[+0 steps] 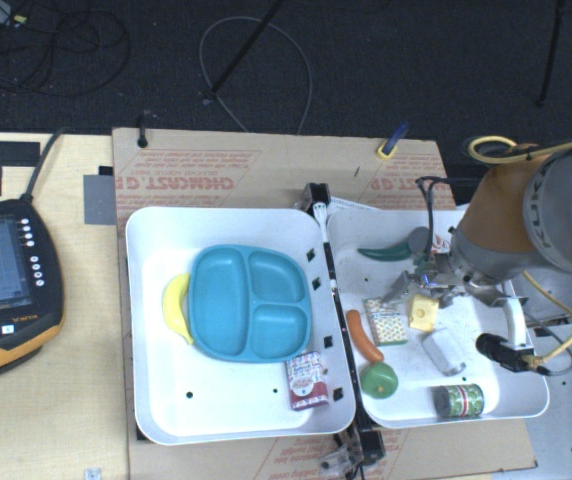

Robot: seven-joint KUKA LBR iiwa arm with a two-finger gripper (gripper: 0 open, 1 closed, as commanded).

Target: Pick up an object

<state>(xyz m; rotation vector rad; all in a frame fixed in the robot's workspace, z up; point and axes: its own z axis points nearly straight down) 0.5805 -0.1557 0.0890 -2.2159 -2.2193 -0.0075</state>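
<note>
The grey arm with its orange band reaches in from the right over the right-hand shallow white bin, and the two-finger gripper hangs low among the things there. Whether the claw is released or clenched cannot be told, since the wrist hides it from above. Just under the gripper lies a small pale yellow block, and beside that, to the left, a flat speckled packet. A dark green curved pepper-like piece sits toward the bin's far side. An orange sausage-shaped toy lies along the left wall, with a round green apple just below it. A clear small bottle lies near the middle, and a green-labelled tin can rests on its side near the front edge.

In the left-hand white bin a blue divided plastic plate covers part of a yellow banana, and a small red and white carton lies near the front right corner
</note>
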